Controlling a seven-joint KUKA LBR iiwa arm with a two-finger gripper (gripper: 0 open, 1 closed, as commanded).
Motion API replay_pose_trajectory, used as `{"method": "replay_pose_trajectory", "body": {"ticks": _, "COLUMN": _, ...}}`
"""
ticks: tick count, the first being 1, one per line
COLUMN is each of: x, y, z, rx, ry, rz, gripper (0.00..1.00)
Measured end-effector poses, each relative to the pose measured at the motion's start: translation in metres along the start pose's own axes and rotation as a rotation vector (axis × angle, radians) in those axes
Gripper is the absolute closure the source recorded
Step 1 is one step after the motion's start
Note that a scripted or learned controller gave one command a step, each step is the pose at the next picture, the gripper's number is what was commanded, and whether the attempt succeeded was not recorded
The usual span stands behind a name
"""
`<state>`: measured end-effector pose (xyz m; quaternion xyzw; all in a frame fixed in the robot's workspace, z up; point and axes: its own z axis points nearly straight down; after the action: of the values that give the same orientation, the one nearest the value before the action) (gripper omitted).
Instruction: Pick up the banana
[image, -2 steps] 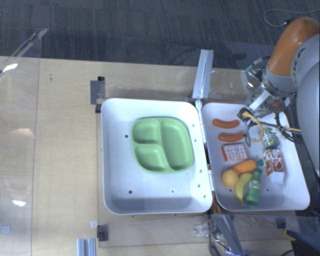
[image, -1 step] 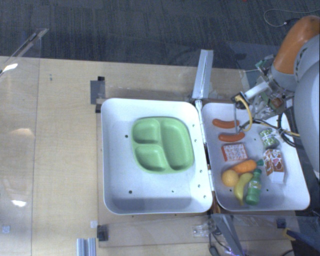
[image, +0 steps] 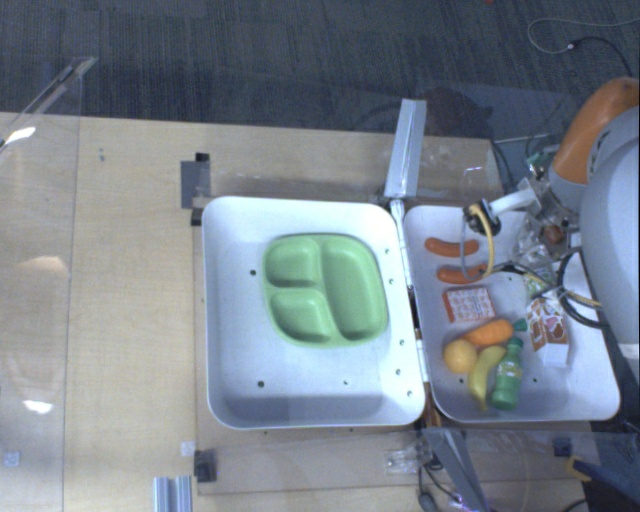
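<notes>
Banana (image: 482, 373): ungrasped, near right bin's (image: 600, 400) front edge | hand (image: 535, 235): far edge, state indiscernible | pickup pending

Evenly lit from overhead, fairly bright. Soft shadow inside left bin (image: 300, 405) near front wall. Glare patches on bench (image: 100, 300) at far left. Slightly soft overall, possibly low resolution.
</notes>
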<state>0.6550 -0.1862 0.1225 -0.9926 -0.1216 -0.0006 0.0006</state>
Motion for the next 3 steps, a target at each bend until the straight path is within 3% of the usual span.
{"method": "replay_pose_trajectory", "body": {"ticks": 1, "x": 0.002, "y": 0.019, "z": -0.013, "rx": -0.002, "ry": 0.002, "rz": 0.023, "gripper": 1.00}}
{"method": "replay_pose_trajectory", "body": {"ticks": 2, "x": 0.004, "y": 0.018, "z": -0.020, "rx": -0.002, "ry": 0.000, "rz": -0.027, "gripper": 1.00}}
{"method": "replay_pose_trajectory", "body": {"ticks": 3, "x": 0.001, "y": 0.019, "z": -0.026, "rx": 0.000, "ry": 0.000, "rz": 0.035, "gripper": 1.00}}
